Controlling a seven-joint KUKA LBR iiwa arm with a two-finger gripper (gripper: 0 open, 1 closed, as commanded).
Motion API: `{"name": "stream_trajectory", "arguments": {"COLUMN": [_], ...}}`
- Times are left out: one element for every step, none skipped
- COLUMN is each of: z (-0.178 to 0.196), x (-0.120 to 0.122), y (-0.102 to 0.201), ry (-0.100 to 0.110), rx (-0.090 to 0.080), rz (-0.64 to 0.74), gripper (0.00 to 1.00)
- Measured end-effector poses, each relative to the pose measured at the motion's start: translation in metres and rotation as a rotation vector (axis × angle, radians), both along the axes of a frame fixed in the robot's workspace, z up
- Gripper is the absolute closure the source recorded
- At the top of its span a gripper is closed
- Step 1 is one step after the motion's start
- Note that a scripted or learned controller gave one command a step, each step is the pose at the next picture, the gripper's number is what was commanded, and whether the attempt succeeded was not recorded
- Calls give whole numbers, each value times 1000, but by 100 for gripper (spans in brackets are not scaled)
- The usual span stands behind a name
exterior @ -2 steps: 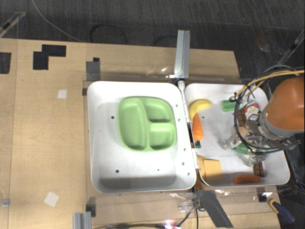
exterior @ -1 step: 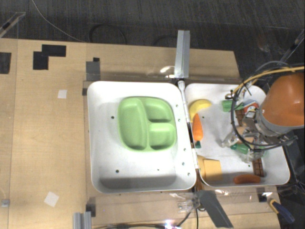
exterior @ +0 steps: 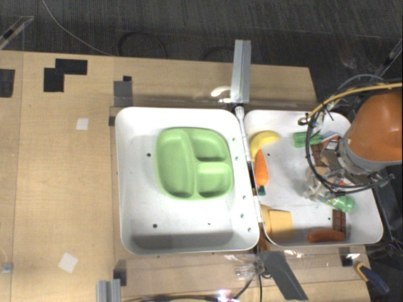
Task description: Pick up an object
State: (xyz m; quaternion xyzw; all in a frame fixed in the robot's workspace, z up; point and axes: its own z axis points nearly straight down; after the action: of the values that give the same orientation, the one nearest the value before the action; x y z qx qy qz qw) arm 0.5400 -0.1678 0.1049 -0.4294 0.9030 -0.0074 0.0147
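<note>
On the wooden bench point(exterior: 56, 187), two white bins point(exterior: 135, 231) sit; hand state unclear.

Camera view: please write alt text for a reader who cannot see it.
A grey and orange robot arm reaches into the right white bin, among a banana, a carrot and small items. The left bin holds a green divided tray.

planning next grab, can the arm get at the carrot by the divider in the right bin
Probably yes. The carrot lies uncovered on the right bin floor, with only the banana near its top end. The arm already hangs over that bin, though the divider wall alongside may crowd a finger.
</note>
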Motion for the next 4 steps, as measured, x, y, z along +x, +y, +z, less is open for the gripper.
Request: {"name": "stream_trajectory", "arguments": {"z": [117,160,158,34], "x": [62,107,106,50], "y": [-18,26,23,13], "ry": [18,18,22,28], "rx": [-10,-4,-4,-7], "rz": [415,349,344,640], "gripper": [100,100,0,0]}}
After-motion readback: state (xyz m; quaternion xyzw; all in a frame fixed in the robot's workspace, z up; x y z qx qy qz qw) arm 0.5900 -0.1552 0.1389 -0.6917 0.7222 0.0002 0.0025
